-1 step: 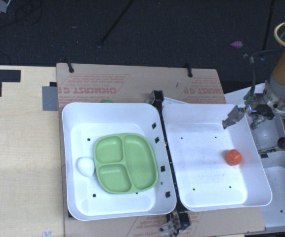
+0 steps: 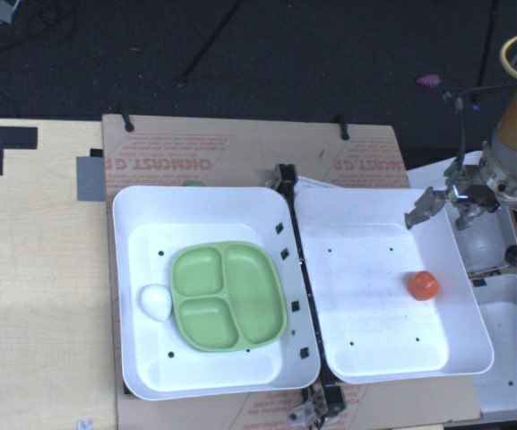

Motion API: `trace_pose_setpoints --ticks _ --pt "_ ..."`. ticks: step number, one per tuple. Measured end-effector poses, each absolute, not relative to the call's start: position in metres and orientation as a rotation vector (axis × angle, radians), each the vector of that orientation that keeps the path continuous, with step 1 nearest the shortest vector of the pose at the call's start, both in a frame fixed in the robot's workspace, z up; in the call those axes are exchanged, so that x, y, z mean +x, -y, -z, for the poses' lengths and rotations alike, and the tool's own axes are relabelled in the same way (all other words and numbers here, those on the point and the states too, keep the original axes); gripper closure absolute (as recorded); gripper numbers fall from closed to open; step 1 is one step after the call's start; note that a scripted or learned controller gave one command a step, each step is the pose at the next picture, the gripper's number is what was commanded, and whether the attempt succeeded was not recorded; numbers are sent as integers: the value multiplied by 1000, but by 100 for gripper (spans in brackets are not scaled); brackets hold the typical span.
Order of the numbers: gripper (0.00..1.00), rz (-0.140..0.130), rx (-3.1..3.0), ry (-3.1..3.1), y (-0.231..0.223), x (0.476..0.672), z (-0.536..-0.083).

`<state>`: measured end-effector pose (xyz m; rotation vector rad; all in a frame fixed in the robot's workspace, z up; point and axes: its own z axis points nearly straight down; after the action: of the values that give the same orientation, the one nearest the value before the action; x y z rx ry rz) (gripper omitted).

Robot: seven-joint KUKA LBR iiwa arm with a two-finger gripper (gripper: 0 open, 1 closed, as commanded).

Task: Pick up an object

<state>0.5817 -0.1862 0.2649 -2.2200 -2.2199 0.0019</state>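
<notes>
Orange object (image 2: 424,285): small, round and glossy orange-red, a little like a tomato or a ball, it is sitting on the floor of the right bin (image 2: 366,352), toward that bin's three o'clock side and near its right wall.
Gripper (image 2: 433,206): it is hovering over the right bin's upper right corner, at about one o'clock from the orange object and well apart from it; its grey fingers are pointing leftward (whether they are apart or together, I cannot tell from here), and nothing is showing between them.
Left bin (image 2: 142,374): it is holding a green divided plate (image 2: 227,296) with three compartments.
White egg-shaped object (image 2: 156,302): it is resting just beside the plate, at its nine o'clock edge.
</notes>
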Motion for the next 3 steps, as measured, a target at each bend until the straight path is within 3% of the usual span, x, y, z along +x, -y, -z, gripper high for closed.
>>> trace_pose_setpoints --ticks 1,3 --pt "0 -6 -2217 2217 191 590 -213" --pt "0 -5 -2217 2216 184 572 -94"
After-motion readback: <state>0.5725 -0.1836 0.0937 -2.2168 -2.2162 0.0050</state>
